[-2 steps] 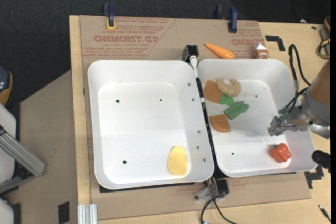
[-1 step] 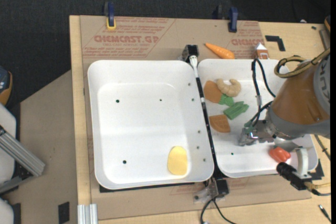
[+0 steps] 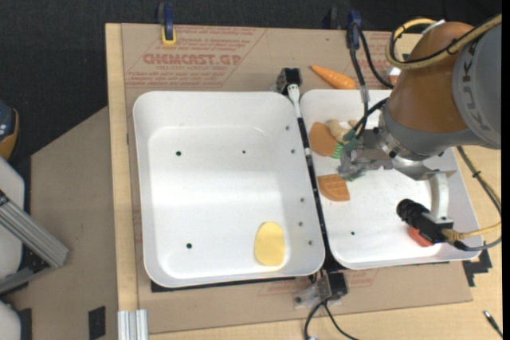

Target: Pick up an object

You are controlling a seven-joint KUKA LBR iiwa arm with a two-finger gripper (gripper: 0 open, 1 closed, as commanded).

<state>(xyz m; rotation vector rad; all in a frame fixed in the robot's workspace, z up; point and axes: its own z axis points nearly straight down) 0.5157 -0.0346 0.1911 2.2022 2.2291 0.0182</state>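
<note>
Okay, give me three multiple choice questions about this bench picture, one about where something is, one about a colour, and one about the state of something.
1. Where does the pale yellow object lie?
A. In the left bin, near its front edge
B. In the right bin, under the arm
C. On the cardboard behind the bins

2. What colour is the carrot-shaped object on the board behind the right bin?
A. Blue
B. Orange
C. White

3. Where is the end effector right now?
A. Parked off the bench
B. Over the left bin
C. Low over the right bin, beside the orange-brown pieces

Answers: 1 A, the yellow object sits on the left bin's floor toward the near rim. 2 B, it is plainly orange. 3 C, the arm reaches over the right bin, with the orange-brown pieces next to its tip.
</note>
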